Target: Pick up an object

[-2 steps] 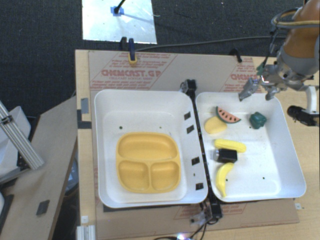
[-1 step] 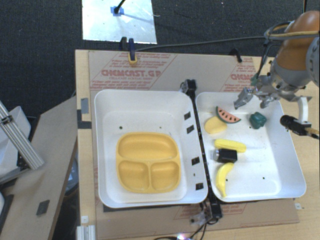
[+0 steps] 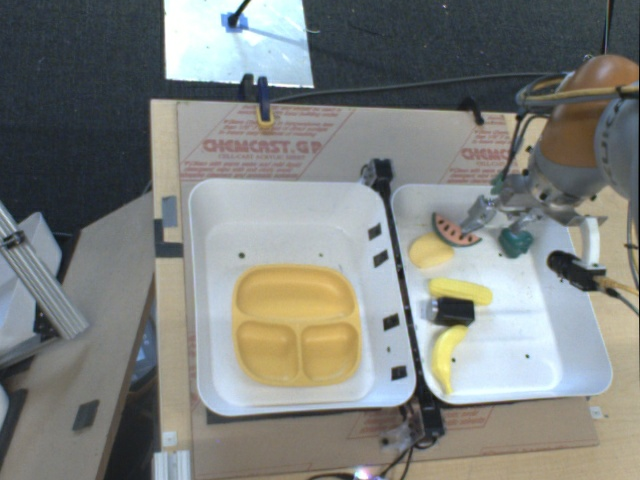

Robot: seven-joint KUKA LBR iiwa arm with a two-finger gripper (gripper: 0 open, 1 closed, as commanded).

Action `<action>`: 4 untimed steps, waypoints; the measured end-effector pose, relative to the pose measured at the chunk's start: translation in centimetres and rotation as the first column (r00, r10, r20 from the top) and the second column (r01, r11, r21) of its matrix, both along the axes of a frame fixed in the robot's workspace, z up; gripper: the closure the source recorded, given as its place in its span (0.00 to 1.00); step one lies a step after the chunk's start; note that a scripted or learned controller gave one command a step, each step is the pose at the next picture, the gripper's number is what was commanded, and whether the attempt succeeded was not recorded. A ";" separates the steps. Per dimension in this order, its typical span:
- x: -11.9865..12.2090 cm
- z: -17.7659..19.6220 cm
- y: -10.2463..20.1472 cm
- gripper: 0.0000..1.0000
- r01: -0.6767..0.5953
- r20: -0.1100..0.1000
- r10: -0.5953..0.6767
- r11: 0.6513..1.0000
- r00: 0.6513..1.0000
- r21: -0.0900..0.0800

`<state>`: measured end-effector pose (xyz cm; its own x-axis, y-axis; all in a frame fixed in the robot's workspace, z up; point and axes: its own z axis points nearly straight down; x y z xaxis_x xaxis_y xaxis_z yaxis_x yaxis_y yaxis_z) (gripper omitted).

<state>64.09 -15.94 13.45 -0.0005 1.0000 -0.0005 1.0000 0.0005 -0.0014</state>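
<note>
The right bin (image 3: 580,368) holds a watermelon-slice toy (image 3: 456,231), a pale yellow lump (image 3: 432,253), a yellow block (image 3: 461,290) with a small black piece (image 3: 453,312) against it, a banana (image 3: 447,356) and a teal object (image 3: 516,240). My gripper (image 3: 500,219) hangs over the bin's far part, between the watermelon slice and the teal object. It looks open, one finger (image 3: 482,212) reaching toward the slice and the other just above the teal object. Nothing sits between the fingers.
A yellow divided plate (image 3: 296,324) lies in the left bin (image 3: 215,268). A black-and-white part (image 3: 575,265) sticks in at the right bin's right rim. The grey arm with its orange band (image 3: 590,78) comes in from the upper right.
</note>
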 end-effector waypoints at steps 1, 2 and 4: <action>0.2 1.5 0.0 1.00 -0.001 0.006 0.001 1.000 1.000 -0.001; 1.3 7.2 -0.4 1.00 -0.004 0.010 0.004 1.000 1.000 -0.002; -0.1 8.8 3.7 1.00 -0.007 0.003 0.007 1.000 1.000 0.001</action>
